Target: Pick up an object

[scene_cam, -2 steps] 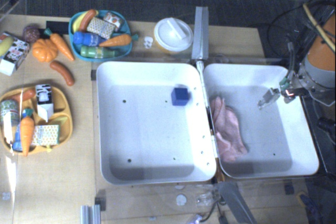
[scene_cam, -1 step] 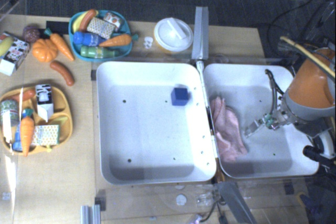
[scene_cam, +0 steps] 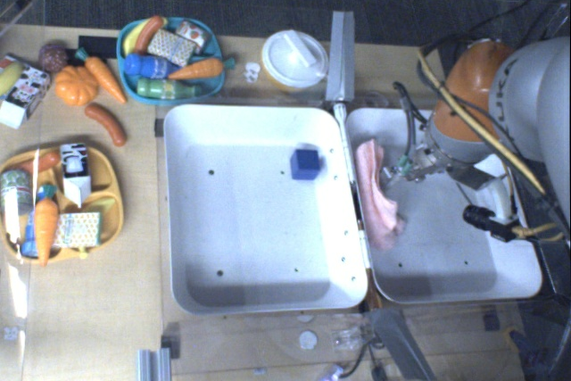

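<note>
Soft pink cloth [scene_cam: 377, 194], crumpled and draped lengthwise along the left wall of the right shallow white bin [scene_cam: 464, 281], upper end near the top left corner, lower end bunched toward mid-bin. Judged light, limp, no stiffness at all; likely to sag and trail when lifted, and to slip out of a shallow pinch. Best hold probably a raised fold near the upper end, pinched deep so several layers get caught; the flat edge against the bin wall looks hard to get under. Two-finger gripper [scene_cam: 401, 167] low in the same bin, just right of the cloth's upper part, close to it or touching; contact impossible to confirm. Fingers too small and dark here to read: cannot tell whether apart or together, and nothing seen between them. Grey arm with orange band [scene_cam: 473, 76] reaching in from the right, yellow cable looped over it. Alternative target: small blue cube [scene_cam: 306, 163], alone in the upper right part of the left shallow white bin [scene_cam: 223, 281]; judged rigid, light, flat-sided, easy to pinch across opposite faces, but well apart from the gripper. Beyond the bins on the worktop [scene_cam: 134, 308]: blue bowl of toy food [scene_cam: 169, 60], yellow tray of toy food [scene_cam: 58, 205], loose plastic carrots and sausage, white lidded tub [scene_cam: 294, 58].
</note>
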`<act>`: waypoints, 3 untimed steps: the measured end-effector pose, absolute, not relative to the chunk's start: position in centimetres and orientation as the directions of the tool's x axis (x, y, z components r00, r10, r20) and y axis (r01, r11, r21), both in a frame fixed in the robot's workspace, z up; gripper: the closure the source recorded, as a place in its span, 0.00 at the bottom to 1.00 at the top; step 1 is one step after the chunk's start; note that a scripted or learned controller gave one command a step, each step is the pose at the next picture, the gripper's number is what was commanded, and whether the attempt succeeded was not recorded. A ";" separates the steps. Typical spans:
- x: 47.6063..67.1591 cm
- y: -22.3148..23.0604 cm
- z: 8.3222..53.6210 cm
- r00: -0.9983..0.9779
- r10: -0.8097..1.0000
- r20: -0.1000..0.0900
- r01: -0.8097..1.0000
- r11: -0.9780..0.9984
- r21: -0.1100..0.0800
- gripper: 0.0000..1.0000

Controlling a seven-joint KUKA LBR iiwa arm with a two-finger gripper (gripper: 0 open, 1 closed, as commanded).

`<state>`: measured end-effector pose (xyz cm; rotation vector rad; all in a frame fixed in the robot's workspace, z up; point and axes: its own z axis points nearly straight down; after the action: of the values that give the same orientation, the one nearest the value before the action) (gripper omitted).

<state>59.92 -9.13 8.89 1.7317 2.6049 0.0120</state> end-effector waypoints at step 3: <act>53.2 -9.4 10.3 -0.433 0.901 -0.012 0.901 0.433 0.023 1.00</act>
<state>53.19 -9.40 10.33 1.6609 2.6404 0.0205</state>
